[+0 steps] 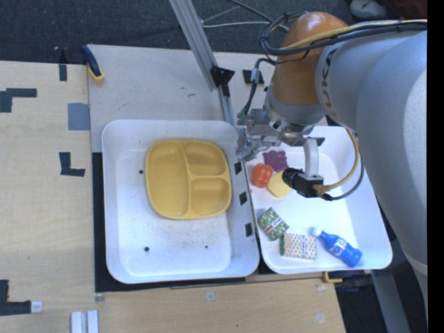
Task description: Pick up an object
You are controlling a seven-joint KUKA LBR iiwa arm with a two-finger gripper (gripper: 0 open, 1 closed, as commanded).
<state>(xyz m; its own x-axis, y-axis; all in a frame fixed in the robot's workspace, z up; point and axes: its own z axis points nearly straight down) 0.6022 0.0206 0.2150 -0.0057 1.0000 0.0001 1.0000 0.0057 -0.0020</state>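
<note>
My gripper [254, 146] hangs over the left part of the right bin [361, 207], just above and left of a purple grape bunch [275, 159]. Right below it lie an orange-red round fruit [261, 175] and a yellow lemon-like piece [279, 184], touching each other. Nearer the front of the same bin lie a green packet [272, 223], a white patterned box [299, 246] and a blue bottle [340, 248] on its side. The wrist body hides the fingertips.
The left bin [125, 207] holds a yellow divided plate [188, 178]. A grey metal post [198, 37] slants up from the bins' shared back corner. The arm's big grey link covers the right side of the view.
</note>
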